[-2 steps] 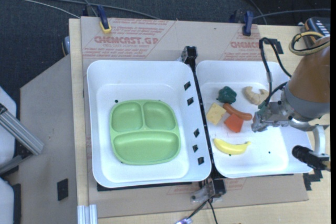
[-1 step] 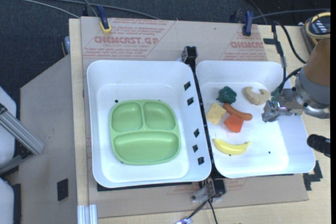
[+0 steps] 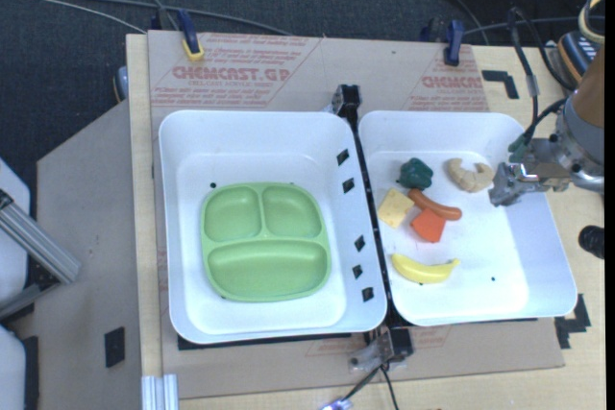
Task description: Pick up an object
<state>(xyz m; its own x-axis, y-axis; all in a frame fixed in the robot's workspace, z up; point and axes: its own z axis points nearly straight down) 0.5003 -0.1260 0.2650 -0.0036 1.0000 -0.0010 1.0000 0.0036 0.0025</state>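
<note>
Gripper [image 3: 506, 188] low over right bin [image 3: 538, 274], open or clenched: cannot tell. Nothing visibly held. Nearest target: tan piece [image 3: 468, 175] just left of it. Risk: knocking it into broccoli [image 3: 416, 173] and sausage [image 3: 435, 205] beyond, or closing on air.

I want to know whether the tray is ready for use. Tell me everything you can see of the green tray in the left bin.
The green tray is pale green, looks like moulded plastic, a rounded rectangle with three compartments: two small ones at the far side, one wide one nearer. It lies flat, right way up, on the floor of the left bin, roughly centred. Nothing lies in it.
</note>
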